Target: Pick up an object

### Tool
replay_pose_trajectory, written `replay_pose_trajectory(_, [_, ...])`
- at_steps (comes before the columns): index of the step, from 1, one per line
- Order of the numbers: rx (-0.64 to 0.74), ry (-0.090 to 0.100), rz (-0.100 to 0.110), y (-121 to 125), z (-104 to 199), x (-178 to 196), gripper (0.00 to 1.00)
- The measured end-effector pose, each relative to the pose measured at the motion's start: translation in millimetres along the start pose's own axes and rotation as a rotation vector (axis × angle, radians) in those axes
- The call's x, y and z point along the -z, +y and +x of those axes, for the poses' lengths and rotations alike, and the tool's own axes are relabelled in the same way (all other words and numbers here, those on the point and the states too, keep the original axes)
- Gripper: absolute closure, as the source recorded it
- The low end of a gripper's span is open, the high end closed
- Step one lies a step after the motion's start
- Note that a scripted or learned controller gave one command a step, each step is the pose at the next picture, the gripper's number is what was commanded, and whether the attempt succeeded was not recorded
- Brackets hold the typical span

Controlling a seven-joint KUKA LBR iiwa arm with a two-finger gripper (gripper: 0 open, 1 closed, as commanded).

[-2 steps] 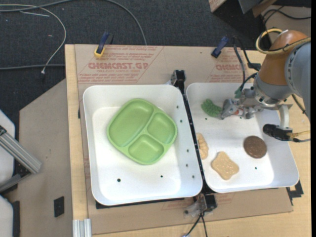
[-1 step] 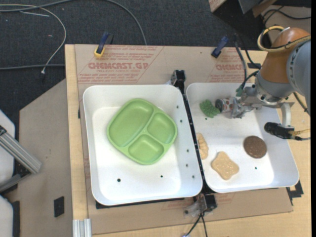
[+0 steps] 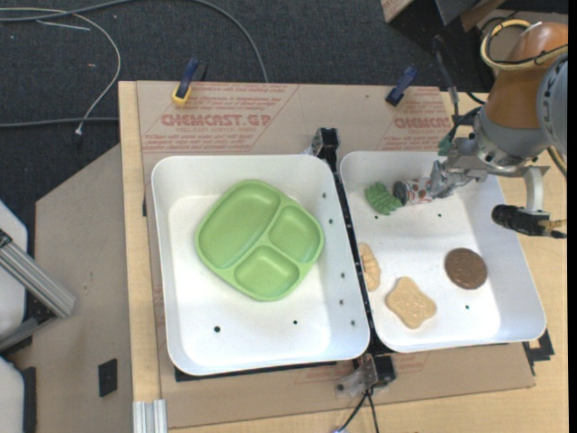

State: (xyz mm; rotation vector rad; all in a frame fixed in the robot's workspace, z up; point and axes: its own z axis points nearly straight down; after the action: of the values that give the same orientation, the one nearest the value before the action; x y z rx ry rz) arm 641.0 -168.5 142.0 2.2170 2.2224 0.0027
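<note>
Objects for picking are lying in the right bin (image 3: 505, 327). Working near to far: tan biscuit (image 3: 411, 302) nearest the front wall, brown disc (image 3: 466, 268) just behind and to its right, pale piece (image 3: 369, 267) lying against the left wall, then green clump (image 3: 384, 198) and a small mixed-colour item (image 3: 415, 191) just beside it, toward the back.

Gripper (image 3: 439, 186) is sitting low at the back of the bin, close to the small item and near the clump. Jaw state: cannot tell, view too small and slanted. Contact with the item also unclear.

Judgement: step in hand looks like a grasp attempt on the small item or clump. To do it well, centring over one target is mattering; the two are lying so close that a closing pinch could nudge one aside. A straight lift seems best.

Edges and room: back wall and divider are both near the target, so sideways approach is looking cramped. Open floor is lying mid-bin, between clump and disc. Left bin (image 3: 176, 318) is carrying a green tray (image 3: 260, 239), with bare floor round it, widest at the front.
</note>
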Motion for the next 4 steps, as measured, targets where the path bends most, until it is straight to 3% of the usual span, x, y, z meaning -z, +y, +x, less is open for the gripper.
replay_pose_trajectory(2, [-0.001,-0.001,-0.001,5,3,117,1.0])
replay_pose_trajectory(4, [0.004,0.004,0.011,-20,114,107,1.0])
